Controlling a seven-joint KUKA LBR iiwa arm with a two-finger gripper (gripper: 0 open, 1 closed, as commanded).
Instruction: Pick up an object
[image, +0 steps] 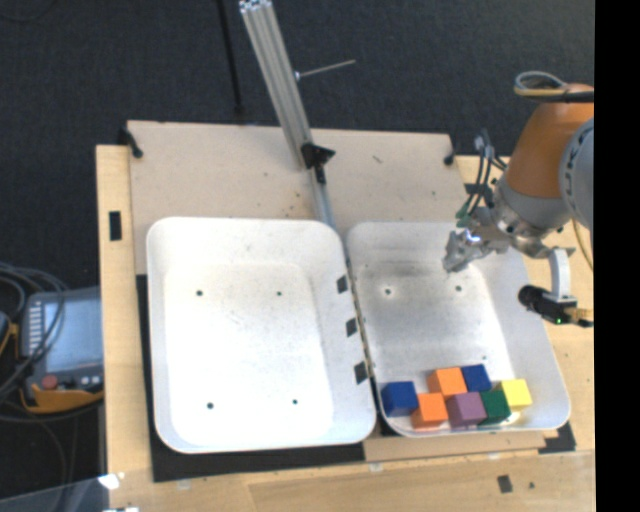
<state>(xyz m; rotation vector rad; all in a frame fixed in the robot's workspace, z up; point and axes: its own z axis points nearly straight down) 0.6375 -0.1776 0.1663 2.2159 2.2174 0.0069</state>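
Several small coloured blocks cluster at the near end of the right bin (520, 330): a blue block (399, 396), two orange blocks (449, 380) (431, 407), a second blue block (476, 377), a purple block (466, 408), a green block (495, 404) and a yellow block (516, 392). My gripper (457, 250) hangs over the far end of the same bin, well away from the blocks. Nothing shows between its fingers.
The left bin (160, 300) lies beside the right one. A slanted aluminium post (285, 85) rises behind the bins. A monitor and cables (55, 340) sit off the bench's left side.
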